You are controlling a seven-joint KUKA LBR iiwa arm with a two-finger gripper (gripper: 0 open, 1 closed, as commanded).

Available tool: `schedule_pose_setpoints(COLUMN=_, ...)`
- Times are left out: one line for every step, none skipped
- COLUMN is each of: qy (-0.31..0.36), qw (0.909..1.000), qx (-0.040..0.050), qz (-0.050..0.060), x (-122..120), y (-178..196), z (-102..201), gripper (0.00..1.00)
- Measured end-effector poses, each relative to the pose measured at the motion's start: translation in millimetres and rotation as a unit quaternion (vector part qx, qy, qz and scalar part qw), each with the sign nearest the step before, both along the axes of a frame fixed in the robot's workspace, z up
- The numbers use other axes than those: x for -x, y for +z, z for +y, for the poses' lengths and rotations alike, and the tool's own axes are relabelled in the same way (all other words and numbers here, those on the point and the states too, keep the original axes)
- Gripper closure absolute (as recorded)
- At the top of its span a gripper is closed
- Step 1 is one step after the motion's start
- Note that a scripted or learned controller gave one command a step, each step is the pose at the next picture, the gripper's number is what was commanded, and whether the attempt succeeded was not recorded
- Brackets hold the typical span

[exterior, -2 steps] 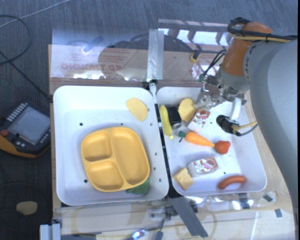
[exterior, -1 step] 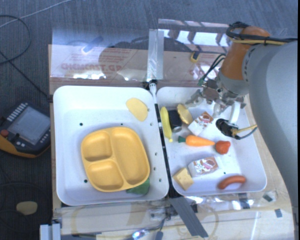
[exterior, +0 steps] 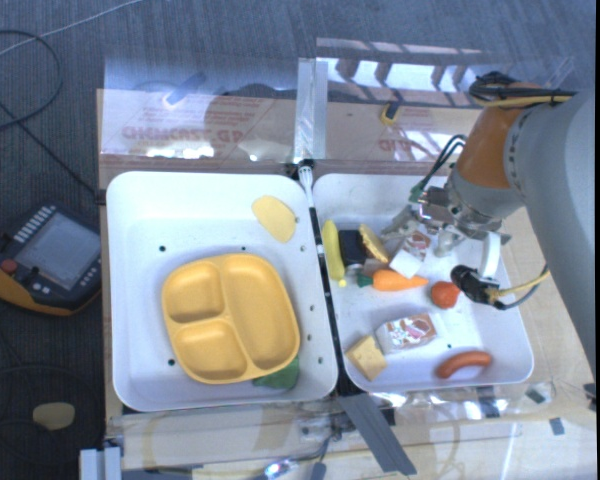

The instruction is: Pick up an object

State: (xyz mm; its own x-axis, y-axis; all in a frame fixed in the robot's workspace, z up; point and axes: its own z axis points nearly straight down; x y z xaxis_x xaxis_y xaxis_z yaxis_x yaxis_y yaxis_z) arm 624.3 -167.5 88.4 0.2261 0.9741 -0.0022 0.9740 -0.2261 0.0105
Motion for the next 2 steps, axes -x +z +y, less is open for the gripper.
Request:
schedule_pose_setpoints(qy=0.001, qw=1.0000, qx=0.0007, qz=0.000, x=-2, y=9, z=1, gripper=1.00)
schedule_pose_setpoints(qy=0.098, qw=0.9952, qx=-0.0002, qz=0.008, x=13, y=113, z=50, gripper=1.00)
